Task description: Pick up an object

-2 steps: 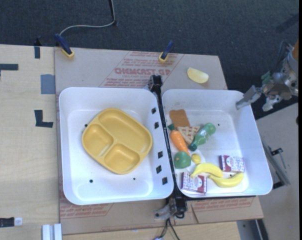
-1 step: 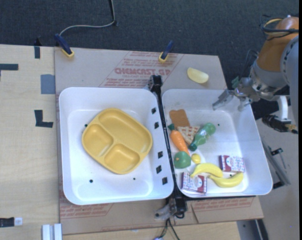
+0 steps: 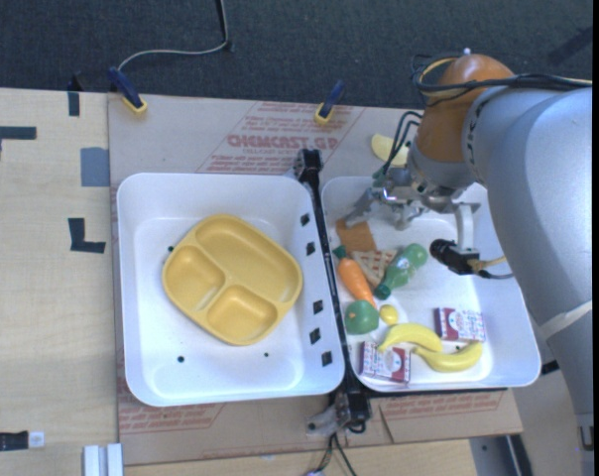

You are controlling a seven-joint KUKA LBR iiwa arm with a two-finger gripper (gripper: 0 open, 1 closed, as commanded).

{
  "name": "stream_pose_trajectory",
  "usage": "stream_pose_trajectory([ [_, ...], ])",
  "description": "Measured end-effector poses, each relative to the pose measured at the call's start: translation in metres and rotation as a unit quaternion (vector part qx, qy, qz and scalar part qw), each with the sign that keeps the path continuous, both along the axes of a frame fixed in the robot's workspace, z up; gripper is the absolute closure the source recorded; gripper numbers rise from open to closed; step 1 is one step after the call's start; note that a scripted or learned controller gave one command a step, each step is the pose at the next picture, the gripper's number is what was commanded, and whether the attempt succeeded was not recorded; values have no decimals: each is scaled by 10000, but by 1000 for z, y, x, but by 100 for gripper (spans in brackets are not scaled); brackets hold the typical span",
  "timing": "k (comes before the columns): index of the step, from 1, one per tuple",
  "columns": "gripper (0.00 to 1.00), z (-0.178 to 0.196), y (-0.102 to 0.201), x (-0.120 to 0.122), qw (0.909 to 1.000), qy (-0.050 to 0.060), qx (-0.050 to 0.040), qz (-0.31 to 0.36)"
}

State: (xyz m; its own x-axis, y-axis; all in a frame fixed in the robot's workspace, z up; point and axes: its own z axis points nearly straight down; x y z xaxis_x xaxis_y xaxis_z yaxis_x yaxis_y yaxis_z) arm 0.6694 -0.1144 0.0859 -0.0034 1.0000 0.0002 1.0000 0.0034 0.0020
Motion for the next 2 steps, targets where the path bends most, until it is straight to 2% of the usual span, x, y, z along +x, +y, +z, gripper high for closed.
stream_pose_trajectory([
  [1, 0, 0, 18, -1, 10000, 4, -11, -8],
  [2, 0, -1, 19, -1, 10000, 4, -16, -13],
])
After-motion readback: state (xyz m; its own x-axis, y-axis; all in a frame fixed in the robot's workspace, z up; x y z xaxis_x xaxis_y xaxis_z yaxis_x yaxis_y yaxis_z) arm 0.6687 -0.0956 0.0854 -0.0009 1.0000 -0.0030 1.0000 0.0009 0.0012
